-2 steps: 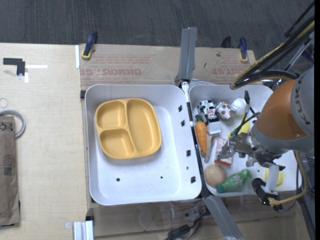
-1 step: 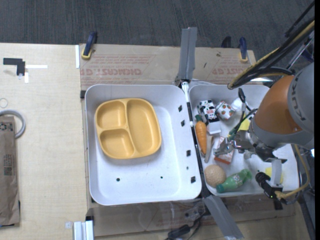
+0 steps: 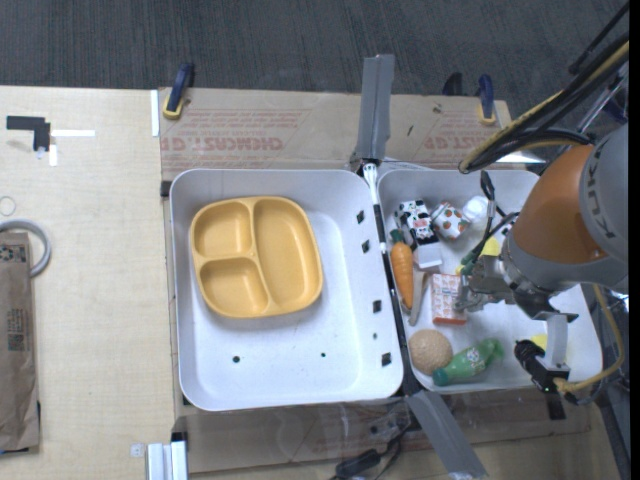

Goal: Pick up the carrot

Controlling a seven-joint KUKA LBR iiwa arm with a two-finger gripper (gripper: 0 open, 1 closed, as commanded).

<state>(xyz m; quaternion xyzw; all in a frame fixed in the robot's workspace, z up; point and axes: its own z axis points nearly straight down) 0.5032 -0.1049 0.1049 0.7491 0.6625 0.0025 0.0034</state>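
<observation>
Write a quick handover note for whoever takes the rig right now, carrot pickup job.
Gripper: low in the right bin, over the red and white packet; whether it is open or shut cannot be told from this view.
Carrot: lying along the right bin's left wall, beside the packet, apart from the gripper.
Nearby clutter: round tan ball and green bottle below it, cow-patterned toy above.
Left bin holds the yellow divided plate.
Done: arm is reaching into the right bin.
Left: carrot not yet picked up; grasp and lift it.
</observation>
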